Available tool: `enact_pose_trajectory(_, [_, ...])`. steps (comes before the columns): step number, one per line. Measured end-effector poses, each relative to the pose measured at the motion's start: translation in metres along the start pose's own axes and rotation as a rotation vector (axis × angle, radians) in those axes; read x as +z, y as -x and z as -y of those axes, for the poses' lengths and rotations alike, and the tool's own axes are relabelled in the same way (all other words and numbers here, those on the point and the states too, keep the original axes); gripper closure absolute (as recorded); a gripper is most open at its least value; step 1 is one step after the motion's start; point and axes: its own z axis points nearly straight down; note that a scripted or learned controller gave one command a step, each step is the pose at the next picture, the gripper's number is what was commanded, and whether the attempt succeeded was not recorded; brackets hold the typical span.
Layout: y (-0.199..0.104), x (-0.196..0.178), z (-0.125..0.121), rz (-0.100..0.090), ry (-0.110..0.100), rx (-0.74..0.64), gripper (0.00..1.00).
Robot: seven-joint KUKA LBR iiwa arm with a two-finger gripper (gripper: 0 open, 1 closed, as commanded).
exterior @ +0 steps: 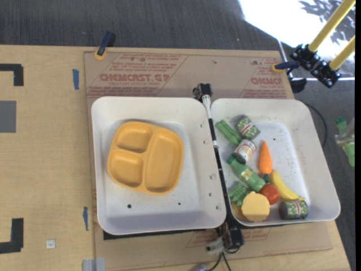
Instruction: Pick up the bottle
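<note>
Inventory for your check, operator.

1. Left bin [101, 151]: holds one yellow divided plate [145, 157] with three compartments, lying flat near the bin's middle.
2. Right bin [316, 151]: holds your toy groceries, crowded toward its left wall and near edge.
3. Green bottle [248, 175], your task item: lying on its side in the right bin, cap end pointing up-left and label facing up. You will find it between the small white-labelled can [245, 149] above it and the red tomato [271, 193] below and to its right.
4. Carrot [265, 158]: just right of the bottle, roughly end-on up the bin.
5. Banana [284, 186]: beside the tomato, curving toward the near right corner.
6. Green-labelled can [246, 126]: at the far end, next to a green vegetable [227, 131].
7. Second green-labelled can [294, 209]: on its side at the near edge.
8. Yellow rounded piece [255, 206]: at the near edge, touching the tomato.
9. Cardboard sheet [141, 69]: under both bins, held by a clamp [104, 43].
10. Gripper: you cannot tell its state here.
</note>
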Motion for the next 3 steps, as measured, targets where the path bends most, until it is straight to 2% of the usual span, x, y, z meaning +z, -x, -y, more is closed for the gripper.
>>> enact_pose_trajectory(1, [0.004,-0.078,-0.008,0.001,0.001,-0.37,1.0])
enact_pose_trajectory(2, [0.008,0.014,0.0,-0.002,-0.001,-0.617,1.0])
enact_pose_trajectory(3, [0.008,-0.063,-0.001,0.002,0.003,-0.864,1.0])
